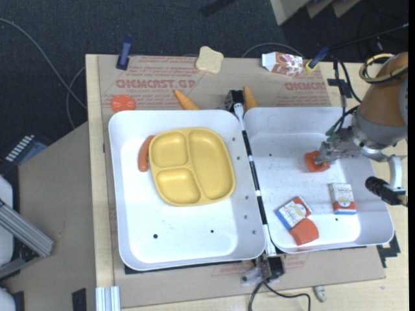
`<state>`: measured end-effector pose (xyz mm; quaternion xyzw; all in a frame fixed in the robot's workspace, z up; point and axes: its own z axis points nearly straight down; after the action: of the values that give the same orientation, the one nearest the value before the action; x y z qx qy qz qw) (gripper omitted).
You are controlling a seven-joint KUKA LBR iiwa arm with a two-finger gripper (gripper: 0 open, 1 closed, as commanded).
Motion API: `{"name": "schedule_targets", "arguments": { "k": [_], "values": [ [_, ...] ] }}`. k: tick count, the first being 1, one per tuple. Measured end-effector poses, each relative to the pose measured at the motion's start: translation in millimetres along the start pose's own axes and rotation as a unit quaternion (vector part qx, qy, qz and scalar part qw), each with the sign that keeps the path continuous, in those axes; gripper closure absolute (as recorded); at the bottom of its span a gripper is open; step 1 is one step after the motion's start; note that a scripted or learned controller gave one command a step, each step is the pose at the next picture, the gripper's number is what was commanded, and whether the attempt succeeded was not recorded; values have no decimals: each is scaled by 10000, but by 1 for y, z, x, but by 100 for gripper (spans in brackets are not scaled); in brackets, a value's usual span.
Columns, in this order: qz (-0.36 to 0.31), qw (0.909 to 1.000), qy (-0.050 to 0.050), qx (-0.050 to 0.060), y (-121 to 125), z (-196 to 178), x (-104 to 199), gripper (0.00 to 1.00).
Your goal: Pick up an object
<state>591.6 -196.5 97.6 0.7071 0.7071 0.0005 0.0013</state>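
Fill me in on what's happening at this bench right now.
A grey robot arm reaches in from the right, its gripper down in the right bin at a small orange-red object. Whether it has hold of it can't be told from here. Also in that bin lie two small cartons and an orange piece. The left bin holds a yellow divided plate with a toy hot dog beside it.

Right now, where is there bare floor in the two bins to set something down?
Left bin: the wide strip below the yellow divided plate. Right bin: the upper left, and the middle between the orange piece at the gripper and the cartons. Lower right is crowded.
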Motion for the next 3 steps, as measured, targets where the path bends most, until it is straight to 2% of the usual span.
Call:
{"name": "schedule_targets", "arguments": {
  "k": [1, 2, 3],
  "values": [
    [1, 10000, 1, 1, 0, 0, 0, 0],
    [-9, 10000, 15, 22, 9, 13, 49, 0],
    [-6, 10000, 7, 12, 10, 3, 48, 100]
  ]
}}
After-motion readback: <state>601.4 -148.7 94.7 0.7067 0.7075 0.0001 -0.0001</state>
